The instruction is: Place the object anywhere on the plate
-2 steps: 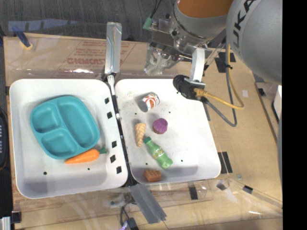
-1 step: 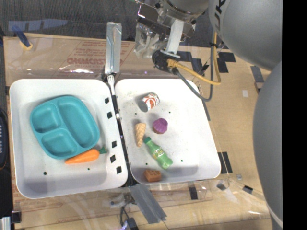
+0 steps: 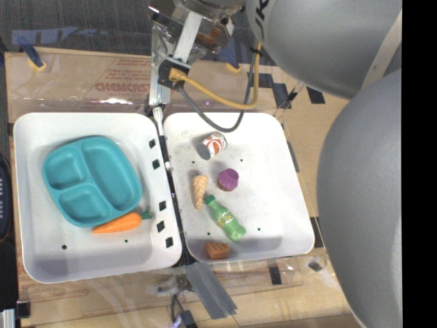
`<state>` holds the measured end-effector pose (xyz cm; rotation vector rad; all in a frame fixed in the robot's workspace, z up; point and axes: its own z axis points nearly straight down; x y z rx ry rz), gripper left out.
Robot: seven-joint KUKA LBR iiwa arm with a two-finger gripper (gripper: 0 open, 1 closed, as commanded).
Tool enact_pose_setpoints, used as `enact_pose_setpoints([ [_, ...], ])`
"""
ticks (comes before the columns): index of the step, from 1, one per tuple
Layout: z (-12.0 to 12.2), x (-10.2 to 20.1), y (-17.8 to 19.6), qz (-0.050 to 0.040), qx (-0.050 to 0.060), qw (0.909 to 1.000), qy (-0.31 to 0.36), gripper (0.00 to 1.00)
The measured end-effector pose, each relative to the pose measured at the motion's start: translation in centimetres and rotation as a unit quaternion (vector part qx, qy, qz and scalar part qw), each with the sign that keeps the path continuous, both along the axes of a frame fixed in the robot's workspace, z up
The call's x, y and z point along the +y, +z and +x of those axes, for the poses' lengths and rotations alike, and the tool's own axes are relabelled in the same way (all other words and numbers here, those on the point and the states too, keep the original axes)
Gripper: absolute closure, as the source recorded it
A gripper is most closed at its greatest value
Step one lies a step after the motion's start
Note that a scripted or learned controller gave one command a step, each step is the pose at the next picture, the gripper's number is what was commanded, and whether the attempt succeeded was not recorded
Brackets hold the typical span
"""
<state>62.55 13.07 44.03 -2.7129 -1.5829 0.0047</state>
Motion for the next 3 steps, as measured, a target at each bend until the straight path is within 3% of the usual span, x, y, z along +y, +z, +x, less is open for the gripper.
enact_pose_setpoints([
  [1, 0.7, -5.0, -1.4, -0.001, 0.002, 0.9903, -0.139, 1.0],
  [2, 2.6, -8.8, 0.1, -0.0009, -0.001, 0.9521, -0.306, 1.0],
  [3, 1.2, -8.4, 0.1, -0.0012, -0.002, 0.911, -0.412, 1.0],
])
